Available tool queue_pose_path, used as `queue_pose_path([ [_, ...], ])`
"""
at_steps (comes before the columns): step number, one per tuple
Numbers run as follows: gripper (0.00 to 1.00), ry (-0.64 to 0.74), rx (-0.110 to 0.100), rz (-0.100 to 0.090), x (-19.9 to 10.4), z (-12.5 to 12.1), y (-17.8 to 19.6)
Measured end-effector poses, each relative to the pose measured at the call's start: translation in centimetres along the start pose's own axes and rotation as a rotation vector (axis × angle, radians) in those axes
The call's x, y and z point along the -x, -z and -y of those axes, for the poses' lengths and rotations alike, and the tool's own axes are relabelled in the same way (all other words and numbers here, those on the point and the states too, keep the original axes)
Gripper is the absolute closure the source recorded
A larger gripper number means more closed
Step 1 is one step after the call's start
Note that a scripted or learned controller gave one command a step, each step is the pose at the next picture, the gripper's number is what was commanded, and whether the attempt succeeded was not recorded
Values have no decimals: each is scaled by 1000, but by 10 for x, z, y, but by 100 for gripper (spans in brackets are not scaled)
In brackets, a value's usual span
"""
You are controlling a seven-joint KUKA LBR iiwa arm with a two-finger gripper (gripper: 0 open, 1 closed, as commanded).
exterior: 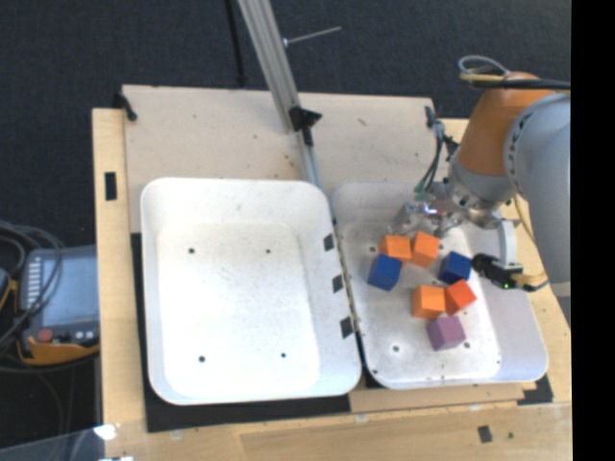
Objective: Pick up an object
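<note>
Seven blocks lay in the right bin: one purple, four orange and two blue. Nearest sat the purple block, with an orange block just beyond it on the left and a second orange block touching that one on the right. Farther back lay a blue block to the left and another blue block to the right. Beyond those, two more orange blocks sat side by side, one left and one right. The gripper hung just past this far pair; whether it was released or clenched I cannot tell. The left bin sat alongside, and the grey arm reached in from the far right.
</note>
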State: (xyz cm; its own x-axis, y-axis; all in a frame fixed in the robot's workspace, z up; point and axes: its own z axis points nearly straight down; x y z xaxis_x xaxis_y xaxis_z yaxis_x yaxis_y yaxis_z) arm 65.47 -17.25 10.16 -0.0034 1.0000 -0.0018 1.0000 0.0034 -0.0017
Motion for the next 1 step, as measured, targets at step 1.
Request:
queue_pose_path([
  [1, 0, 0, 2, 2, 1, 0, -4],
])
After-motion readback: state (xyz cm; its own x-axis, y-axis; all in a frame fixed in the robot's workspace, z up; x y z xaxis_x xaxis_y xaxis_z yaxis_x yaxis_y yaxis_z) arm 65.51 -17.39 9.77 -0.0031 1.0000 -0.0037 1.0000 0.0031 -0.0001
